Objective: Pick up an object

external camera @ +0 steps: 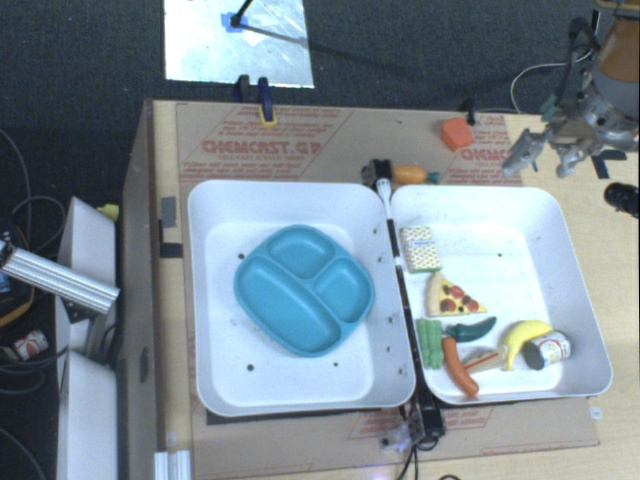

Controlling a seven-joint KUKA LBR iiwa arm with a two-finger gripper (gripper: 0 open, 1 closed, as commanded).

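The candidate objects lie in the right bin: a pizza slice, a banana, a small can, a hot dog and a patterned block. My gripper hangs above the bin's far right corner, fingers spread and holding nothing. I judge this the approach step. Next I must choose one object, move over it and descend.
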